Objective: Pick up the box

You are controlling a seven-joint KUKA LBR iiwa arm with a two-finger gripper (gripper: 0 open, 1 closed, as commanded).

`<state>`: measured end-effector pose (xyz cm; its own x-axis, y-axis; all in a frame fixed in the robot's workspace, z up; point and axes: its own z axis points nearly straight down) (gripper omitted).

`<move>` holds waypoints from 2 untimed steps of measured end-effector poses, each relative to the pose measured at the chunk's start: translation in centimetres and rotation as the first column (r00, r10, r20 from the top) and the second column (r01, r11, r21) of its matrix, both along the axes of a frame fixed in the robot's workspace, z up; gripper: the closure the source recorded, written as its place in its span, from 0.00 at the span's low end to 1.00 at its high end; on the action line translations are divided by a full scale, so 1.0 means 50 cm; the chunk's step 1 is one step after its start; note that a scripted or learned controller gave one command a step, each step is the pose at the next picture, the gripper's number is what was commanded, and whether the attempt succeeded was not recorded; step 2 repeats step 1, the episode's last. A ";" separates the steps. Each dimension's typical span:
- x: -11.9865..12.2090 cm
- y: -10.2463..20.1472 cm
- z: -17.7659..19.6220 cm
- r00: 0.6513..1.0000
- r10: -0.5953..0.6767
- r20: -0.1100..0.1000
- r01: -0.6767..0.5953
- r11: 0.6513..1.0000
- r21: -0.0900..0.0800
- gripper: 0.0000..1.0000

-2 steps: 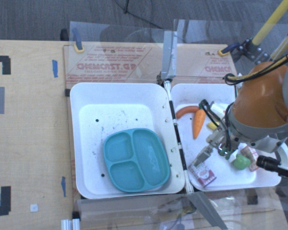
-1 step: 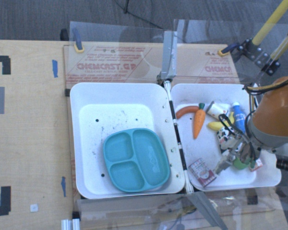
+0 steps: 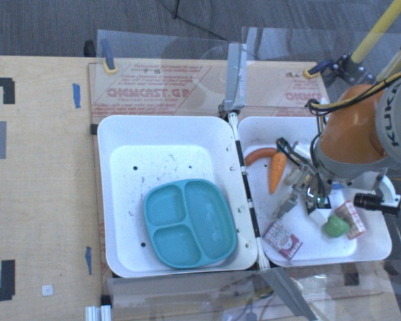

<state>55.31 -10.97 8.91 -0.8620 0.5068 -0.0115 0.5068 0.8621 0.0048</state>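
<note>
From where I am standing, two white bins are sitting side by side on the bench. The left bin (image 3: 120,146) is holding one teal divided plate (image 3: 189,223), lying flat toward its five o'clock corner, with three compartments.

The right bin (image 3: 374,249) is the crowded one. The grey arm (image 3: 351,136), with its orange band, is reaching in from three o'clock and hanging over the middle of that bin, and the gripper (image 3: 295,186) is pointing down toward seven o'clock. Its metal fingers are looking slightly parted, and nothing is showing between them.

The box (image 3: 282,239), a small flat red-and-white carton, is lying at the bin's six o'clock edge, near the dividing wall, just below the fingertips and apart from them.

Around it I am counting one orange carrot (image 3: 276,171) lying at ten o'clock of the gripper, one red sausage-like piece (image 3: 259,156) curving just beside the carrot's top, one green round item (image 3: 335,227) at four o'clock, and one second small red-and-white packet (image 3: 351,219) touching that green item on its right. A small white block (image 3: 319,215) is sitting just beside the green item, under the wrist.

The arm's bulk is hiding the bin's upper right part.
</note>
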 end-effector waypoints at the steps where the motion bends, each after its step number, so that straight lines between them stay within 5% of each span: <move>1: -0.127 0.034 0.000 1.000 -0.030 0.001 0.030 1.000 0.000 0.00; 2: -0.127 0.034 0.000 1.000 -0.030 0.001 0.030 1.000 0.000 0.00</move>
